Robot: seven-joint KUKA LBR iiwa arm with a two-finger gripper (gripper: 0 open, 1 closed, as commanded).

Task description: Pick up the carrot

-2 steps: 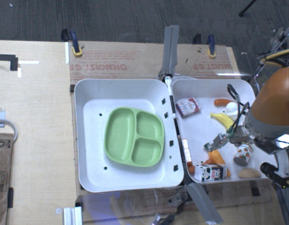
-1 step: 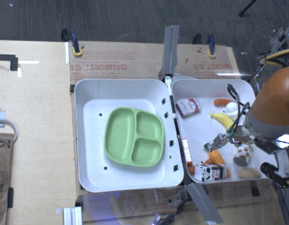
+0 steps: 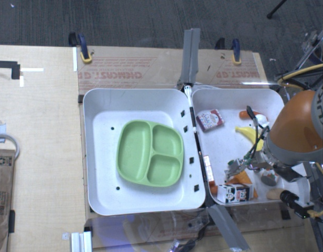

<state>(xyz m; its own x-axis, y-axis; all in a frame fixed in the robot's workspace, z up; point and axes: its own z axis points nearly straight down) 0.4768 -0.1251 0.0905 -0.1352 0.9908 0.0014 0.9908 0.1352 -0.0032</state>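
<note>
Orange carrot (image 3: pixel 244 178) lies low in the right bin (image 3: pixel 224 96), touching the end effector (image 3: pixel 236 168), grip unreadable. Milk carton (image 3: pixel 234 193) crowds below, banana (image 3: pixel 248 134) above; near wall close.

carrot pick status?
Done: the arm has reached into the right bin, and the gripper is low beside the orange carrot. In hand: nothing visibly held. Left: grasp and lift; the carrot lies on the bin floor by the small carton.
</note>
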